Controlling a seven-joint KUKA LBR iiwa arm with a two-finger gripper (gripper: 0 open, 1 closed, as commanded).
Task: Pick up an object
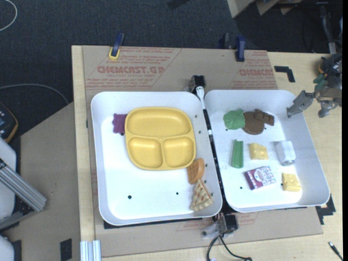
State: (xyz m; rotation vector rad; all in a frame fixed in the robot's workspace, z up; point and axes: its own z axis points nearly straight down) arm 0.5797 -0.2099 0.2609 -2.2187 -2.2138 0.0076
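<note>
**Objects wait in the bin — gripper off at its corner**

Gripper (311, 103) hovers with fingers spread, grasping nothing. Nearest sit the brown piece (256, 122) and silver packet (285, 151) — crowded neighbours, so a descent could likely nudge them or close on air.

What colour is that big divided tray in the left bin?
Yellow; the divided tray shows plainly in the camera view.

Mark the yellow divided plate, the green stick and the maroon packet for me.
yellow divided plate (159, 123): camera view, floor of its large upper compartment.
green stick (237, 154): camera view, mid-length.
maroon packet (260, 177): camera view, centre of its printed face.
</note>
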